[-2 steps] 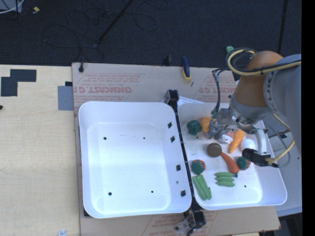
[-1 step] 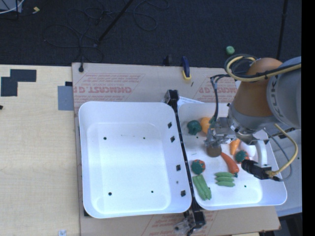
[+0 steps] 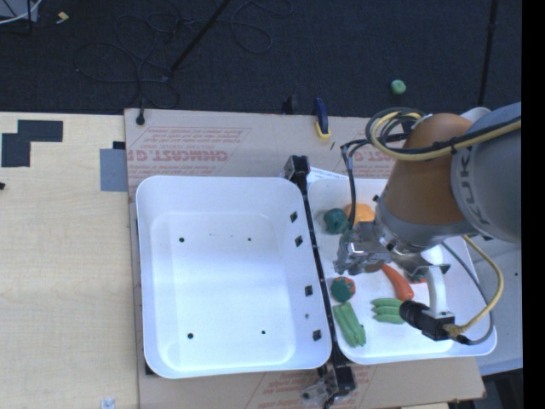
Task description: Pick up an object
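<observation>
The gripper (image 3: 356, 258) sits low over the right shallow white bin (image 3: 477, 267); its open or closed state cannot be determined. Just near of it lies a round dark-green toy with a red patch (image 3: 342, 289), then a long green ridged vegetable toy (image 3: 349, 323). An orange-red carrot-shaped toy (image 3: 397, 282) lies to its right.

left bin (image 3: 162, 228): open floor | right bin (image 3: 477, 348): toys crowd arm
</observation>
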Controlling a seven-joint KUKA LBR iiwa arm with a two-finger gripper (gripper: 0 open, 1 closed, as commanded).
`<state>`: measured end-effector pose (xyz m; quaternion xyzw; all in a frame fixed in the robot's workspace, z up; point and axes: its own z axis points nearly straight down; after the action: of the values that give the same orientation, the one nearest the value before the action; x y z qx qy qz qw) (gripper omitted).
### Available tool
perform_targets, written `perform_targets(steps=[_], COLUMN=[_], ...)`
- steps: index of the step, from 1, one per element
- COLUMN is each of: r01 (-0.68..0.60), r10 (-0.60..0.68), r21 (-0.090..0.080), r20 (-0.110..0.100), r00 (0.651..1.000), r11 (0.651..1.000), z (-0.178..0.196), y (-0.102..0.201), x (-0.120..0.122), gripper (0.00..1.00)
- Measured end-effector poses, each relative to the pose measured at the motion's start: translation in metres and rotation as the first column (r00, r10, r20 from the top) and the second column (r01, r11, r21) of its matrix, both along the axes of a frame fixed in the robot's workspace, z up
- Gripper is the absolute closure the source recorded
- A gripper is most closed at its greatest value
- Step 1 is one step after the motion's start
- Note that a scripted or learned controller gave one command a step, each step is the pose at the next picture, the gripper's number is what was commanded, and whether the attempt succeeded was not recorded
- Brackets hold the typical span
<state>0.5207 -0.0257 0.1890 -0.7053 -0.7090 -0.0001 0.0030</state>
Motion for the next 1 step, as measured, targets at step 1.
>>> perform_targets(steps=[1], r01=[0.002], r10=[-0.002], r21=[-0.002], r20=[-0.003], r00=[1.0], r11=[1.0], z=[-0.0022], y=[0.0368], x=[-0.0303], gripper=[1.0])
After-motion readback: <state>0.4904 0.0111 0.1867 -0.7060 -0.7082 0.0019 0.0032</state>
